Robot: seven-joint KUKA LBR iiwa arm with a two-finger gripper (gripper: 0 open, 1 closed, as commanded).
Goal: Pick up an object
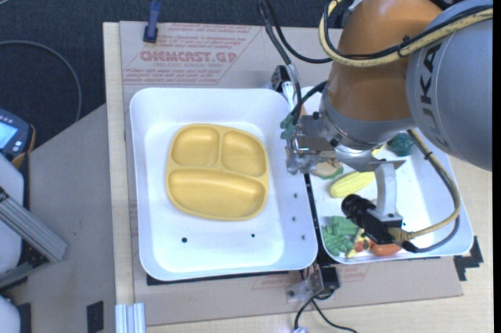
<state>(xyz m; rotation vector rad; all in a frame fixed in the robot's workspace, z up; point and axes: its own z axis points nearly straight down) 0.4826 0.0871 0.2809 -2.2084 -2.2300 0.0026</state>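
1. The arm (442,81) loomed closest to the lens. Its orange band (383,41) bulged over the far half of the right bin (440,202).
2. Under the wrist, the pincer (311,157) hung low by that bin's left rim, about where the two bins met. The wrist covered so much of it that I could not tell whether it was spread or pressed together.
3. The things to pick lay in the right bin. A yellow corn cob (352,182) lay just to the right of the pincer, tilted across the bin's floor.
4. A green leafy toy (337,233) sat in the near left corner of that bin. A small red-orange piece (383,249) lay close by against the near rim.
5. A teal piece (401,143) poked out from beneath the arm farther back. It may have been another toy vegetable, but too little of it showed to say.
6. The left bin (149,190) held a yellow divided plate (218,171), lying flat near the middle with three compartments facing up.
7. Both bins rested on a printed cardboard sheet (188,53) on the bench (479,181). A blue clip (151,20) sat at the sheet's far edge.
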